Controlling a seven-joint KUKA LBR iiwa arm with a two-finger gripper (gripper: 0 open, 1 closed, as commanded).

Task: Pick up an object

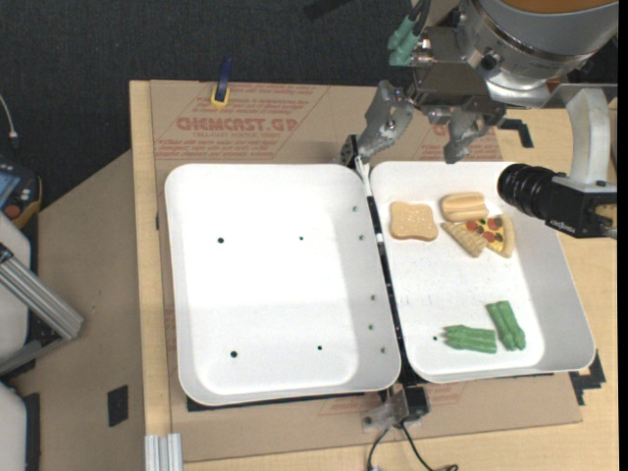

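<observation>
Pick not started: near in the right bin point(559, 292) lie two green pieces point(488, 330), farther back a bread slice point(413, 222), pizza wedge point(483, 235) and bun point(463, 206) (all untouched), while the gripper point(424, 135) hangs over the far rim, jaws apart, holding nothing.

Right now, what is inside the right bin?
The right bin holds a toast slice, a hot dog bun, a pizza slice and two green pieces. Its far rim is hidden behind the gripper.
</observation>
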